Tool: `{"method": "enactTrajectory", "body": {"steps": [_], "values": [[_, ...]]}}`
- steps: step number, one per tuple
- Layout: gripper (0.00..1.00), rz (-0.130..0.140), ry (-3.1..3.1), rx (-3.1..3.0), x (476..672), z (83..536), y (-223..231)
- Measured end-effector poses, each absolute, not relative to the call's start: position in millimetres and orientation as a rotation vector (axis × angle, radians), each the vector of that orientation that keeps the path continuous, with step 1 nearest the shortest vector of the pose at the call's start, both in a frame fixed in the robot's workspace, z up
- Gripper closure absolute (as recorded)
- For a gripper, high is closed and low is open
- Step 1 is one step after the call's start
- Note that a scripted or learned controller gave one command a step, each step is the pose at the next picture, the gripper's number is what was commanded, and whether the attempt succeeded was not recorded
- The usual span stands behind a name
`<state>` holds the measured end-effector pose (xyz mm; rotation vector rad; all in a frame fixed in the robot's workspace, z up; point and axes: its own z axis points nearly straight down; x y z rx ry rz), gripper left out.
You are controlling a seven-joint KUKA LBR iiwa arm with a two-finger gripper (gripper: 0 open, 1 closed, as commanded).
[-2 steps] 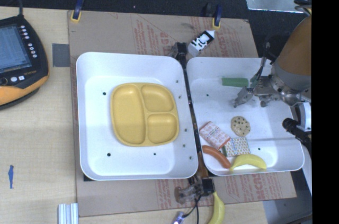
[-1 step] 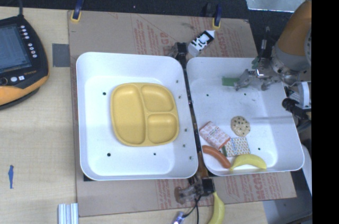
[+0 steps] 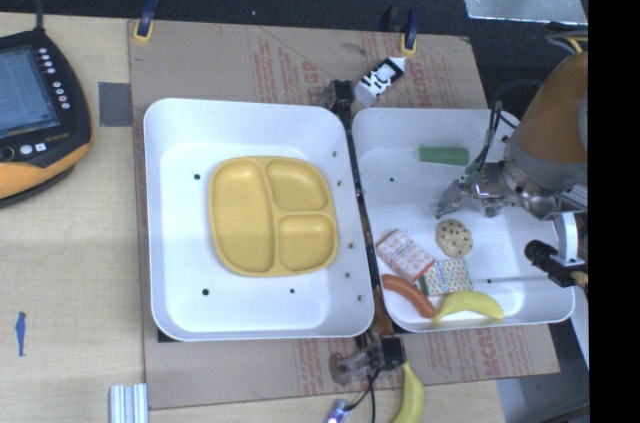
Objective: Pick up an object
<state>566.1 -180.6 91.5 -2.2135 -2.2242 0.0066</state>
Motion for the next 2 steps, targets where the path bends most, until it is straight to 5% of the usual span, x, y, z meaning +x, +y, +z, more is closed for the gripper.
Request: {"method": "enactTrajectory", "body": {"steps": [1,2], "values": [[0.00,0.005,-2.226,-2.213,531.0,92,-170],[1.00,0.005,-2.233,-2.210,532.7,104,-172]]}}
